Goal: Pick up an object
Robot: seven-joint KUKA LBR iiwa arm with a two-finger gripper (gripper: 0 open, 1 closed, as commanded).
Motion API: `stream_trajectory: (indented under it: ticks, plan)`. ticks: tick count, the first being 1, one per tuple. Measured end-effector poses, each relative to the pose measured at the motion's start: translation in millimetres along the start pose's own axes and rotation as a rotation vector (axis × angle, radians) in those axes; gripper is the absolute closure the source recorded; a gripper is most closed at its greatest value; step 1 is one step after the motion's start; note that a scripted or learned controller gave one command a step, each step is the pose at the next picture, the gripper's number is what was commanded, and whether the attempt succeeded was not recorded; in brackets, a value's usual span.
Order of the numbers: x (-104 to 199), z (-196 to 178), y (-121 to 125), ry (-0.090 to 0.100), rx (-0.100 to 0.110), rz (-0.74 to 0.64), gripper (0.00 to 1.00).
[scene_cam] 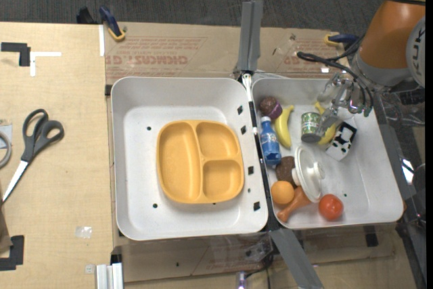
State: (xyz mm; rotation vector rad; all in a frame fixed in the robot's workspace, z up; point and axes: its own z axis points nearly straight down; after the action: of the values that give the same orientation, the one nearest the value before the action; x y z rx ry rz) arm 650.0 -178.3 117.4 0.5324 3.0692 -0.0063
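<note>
The pale wooden worktop [61,213] carries 2 shallow white bins side by side, the left bin [128,166] and the right bin [375,179]. Scissors [30,145] lie on the worktop's left part, well apart from the bins.

The gripper [331,120] hangs over the right bin [379,166] beside a green can [310,126].

Fixed overhead camera, slanted down, both bins [122,166]
</note>
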Motion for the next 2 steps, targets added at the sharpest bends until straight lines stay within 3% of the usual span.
stream_trajectory:
  ticks: [1, 2]
  plan:
    - [15, 5, 13, -0.013, -0.004, 0.134, 0.00]
    - [39, 22, 49, 0.022, 0.002, 0.135, 0.00]
